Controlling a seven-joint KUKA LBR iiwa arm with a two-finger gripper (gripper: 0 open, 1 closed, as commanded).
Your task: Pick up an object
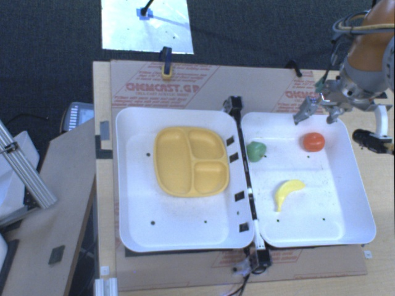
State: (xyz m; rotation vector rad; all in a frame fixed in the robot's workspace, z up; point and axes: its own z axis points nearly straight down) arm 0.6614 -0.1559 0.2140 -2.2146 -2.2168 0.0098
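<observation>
We look down at a slant on a bench (74, 165) covered by a brown board, with two shallow white bins lying side by side. The left bin (133, 227) carries a yellow divided plate (190, 161) near its middle, with three compartments and nothing in them. The right bin (345, 214) carries three small items: a yellow banana (287, 192) near the centre, an orange-red tomato (313, 141) toward the far right corner, and a green piece of toy produce (256, 150) just beside the divider between the bins.

The grey arm (370, 48) with its orange band reaches in from the right, above the far edge of the right bin. Its gripper (320, 112) hangs over that rim with the two fingers spread well apart, and we see nothing between them. The tomato lies near, just in front of the gripper and apart from it, so we judge it the likeliest thing to be picked.

What could go wrong: the tomato looks round and smooth, so fingers closing off-centre could squeeze it sideways and send it rolling. It sits near the bin's far wall, and a descent too close to that rim could catch a finger on the wall. The banana's curve and low profile could let the fingers close above it and come away with nothing.
</observation>
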